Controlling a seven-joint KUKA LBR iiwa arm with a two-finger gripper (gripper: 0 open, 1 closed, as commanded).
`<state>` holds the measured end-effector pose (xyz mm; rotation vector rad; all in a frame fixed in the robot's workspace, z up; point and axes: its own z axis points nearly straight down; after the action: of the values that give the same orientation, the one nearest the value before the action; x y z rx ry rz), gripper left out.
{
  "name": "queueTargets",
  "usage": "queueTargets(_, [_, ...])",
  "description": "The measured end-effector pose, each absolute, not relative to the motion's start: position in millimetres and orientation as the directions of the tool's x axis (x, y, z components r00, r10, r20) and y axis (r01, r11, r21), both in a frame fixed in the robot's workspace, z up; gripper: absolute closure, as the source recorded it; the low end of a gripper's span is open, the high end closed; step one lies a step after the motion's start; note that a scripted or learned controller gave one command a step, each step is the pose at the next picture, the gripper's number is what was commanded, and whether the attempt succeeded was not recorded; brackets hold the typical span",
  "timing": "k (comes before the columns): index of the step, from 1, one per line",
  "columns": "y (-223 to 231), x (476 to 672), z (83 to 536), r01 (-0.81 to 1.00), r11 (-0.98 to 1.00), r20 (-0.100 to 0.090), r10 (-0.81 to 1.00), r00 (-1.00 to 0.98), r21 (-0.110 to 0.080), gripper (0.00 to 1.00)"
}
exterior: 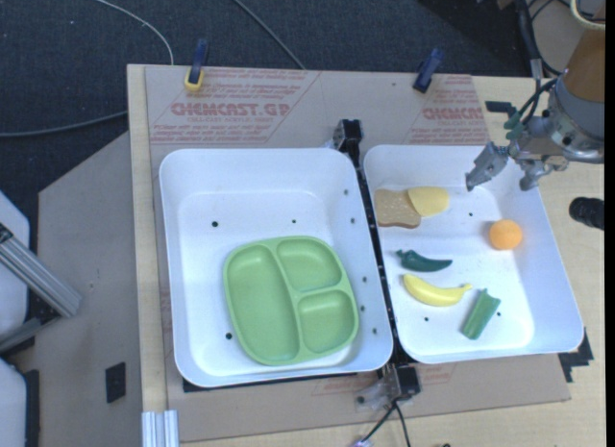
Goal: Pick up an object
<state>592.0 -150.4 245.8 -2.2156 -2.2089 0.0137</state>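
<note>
The right bin (538, 272) holds several toy foods: a slice of bread (394, 208), a pale yellow piece (429, 201) leaning on it, an orange ball (504, 235), a dark green pepper (424, 261), a yellow banana (435, 291) and a green block (479, 314). My gripper (504, 172) hangs over the bin's far right corner, above and slightly behind the orange ball. Its two fingers are spread apart and hold nothing.
The left bin (187, 243) carries a green divided tray (288, 297). A black clamp (348, 134) sits between the bins at the back. Blue clips (428, 69) hold the cardboard underlay. Bare bin floor lies around the orange ball.
</note>
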Motion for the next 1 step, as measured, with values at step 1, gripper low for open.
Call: queueTargets(1, [-150.1, 594.4, 253.3, 1.0, 0.0, 0.001, 1.0, 0.0, -0.002, 0.0])
